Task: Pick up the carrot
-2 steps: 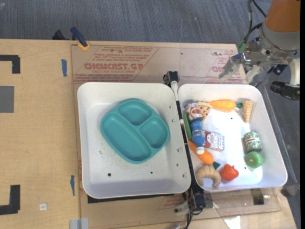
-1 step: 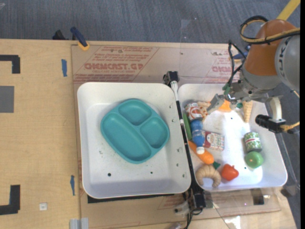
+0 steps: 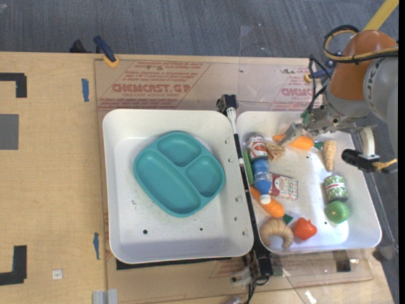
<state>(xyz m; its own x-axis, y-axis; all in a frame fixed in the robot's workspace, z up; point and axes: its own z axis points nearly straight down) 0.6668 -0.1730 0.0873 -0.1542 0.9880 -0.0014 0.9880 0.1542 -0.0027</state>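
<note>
The carrot (image 3: 302, 143) is a short orange piece lying at the back of the right bin (image 3: 367, 233), near its far wall. My gripper (image 3: 300, 131) hangs directly over the carrot's upper left end, either touching it or just above it. The grey wrist and orange band (image 3: 357, 65) reach in from the upper right. The wrist covers the point where gripper and carrot meet, so the view does not show a grasp.
Crowding the right bin are a red-and-white can (image 3: 256, 147), a blue bottle (image 3: 261, 168), a red-and-white packet (image 3: 285, 186), a pale cob (image 3: 329, 154), a green can (image 3: 334, 185), a green fruit (image 3: 337, 212), a red pepper (image 3: 305, 228) and a croissant (image 3: 277, 232). The left bin (image 3: 120, 227) holds a teal divided plate (image 3: 179, 171).
</note>
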